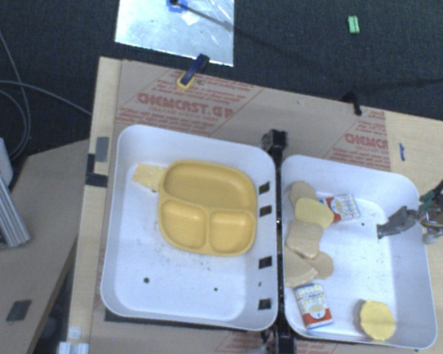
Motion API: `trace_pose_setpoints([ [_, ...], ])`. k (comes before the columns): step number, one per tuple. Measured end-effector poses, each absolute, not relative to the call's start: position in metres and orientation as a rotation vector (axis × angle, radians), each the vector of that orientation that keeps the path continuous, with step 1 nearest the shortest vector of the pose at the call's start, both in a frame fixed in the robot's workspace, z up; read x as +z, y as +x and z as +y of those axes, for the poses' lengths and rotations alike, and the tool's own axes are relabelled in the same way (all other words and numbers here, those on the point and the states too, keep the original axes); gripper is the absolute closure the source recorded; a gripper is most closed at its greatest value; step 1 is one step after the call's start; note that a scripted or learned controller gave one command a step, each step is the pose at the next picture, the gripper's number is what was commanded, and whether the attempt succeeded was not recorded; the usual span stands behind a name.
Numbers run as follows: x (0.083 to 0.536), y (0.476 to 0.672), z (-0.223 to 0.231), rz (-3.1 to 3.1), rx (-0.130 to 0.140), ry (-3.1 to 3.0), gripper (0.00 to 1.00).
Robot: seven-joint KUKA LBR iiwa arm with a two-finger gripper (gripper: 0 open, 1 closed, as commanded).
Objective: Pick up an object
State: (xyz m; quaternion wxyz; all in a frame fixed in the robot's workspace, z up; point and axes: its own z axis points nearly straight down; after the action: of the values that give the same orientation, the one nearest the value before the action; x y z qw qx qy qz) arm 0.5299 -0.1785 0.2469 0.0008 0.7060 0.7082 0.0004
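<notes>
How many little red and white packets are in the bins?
2. One packet lies near the right bin's far edge, the other packet by its near edge. More could hide under the yellow pieces.

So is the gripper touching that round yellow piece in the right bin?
Apart. The camera view shows bare bin floor between the gripper and the round yellow piece.

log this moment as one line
arm: over right bin's right side | gripper: above bin floor, nothing seen held | nearest: red-white packet | left bin: yellow tray
</notes>
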Motion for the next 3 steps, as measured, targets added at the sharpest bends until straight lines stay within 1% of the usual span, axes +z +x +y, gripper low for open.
trace_pose_setpoints([
  [1,0.190,0.589,-0.097,2.237,0.005,2.208,0.00],
  [2,0.085,0.617,-0.084,2.220,0.006,2.206,0.00],
  [3,0.103,0.620,-0.084,2.216,0.014,2.206,1.00],
])
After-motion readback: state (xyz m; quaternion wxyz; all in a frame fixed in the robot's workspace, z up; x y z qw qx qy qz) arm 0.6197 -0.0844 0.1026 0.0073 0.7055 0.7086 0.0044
